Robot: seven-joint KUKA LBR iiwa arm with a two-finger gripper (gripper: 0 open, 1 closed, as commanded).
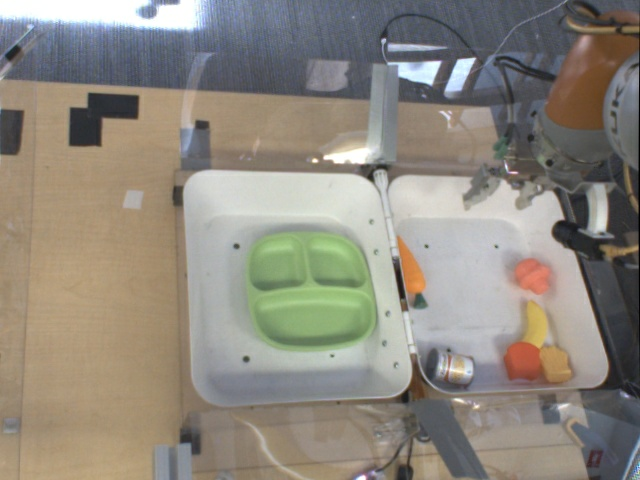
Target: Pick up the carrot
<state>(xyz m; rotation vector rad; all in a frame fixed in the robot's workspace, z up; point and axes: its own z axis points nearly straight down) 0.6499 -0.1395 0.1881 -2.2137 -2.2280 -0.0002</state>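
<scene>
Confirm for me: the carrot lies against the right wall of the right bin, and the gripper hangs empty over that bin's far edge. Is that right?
Not quite. The camera view shows the carrot against the left wall of the right bin, beside the divider between the bins, not the right wall. The rest stands: the gripper hangs empty over that bin's far edge.

Readable text: none on the bench, the bins or the objects.
Can (453,368): its label is too small to read.
</scene>
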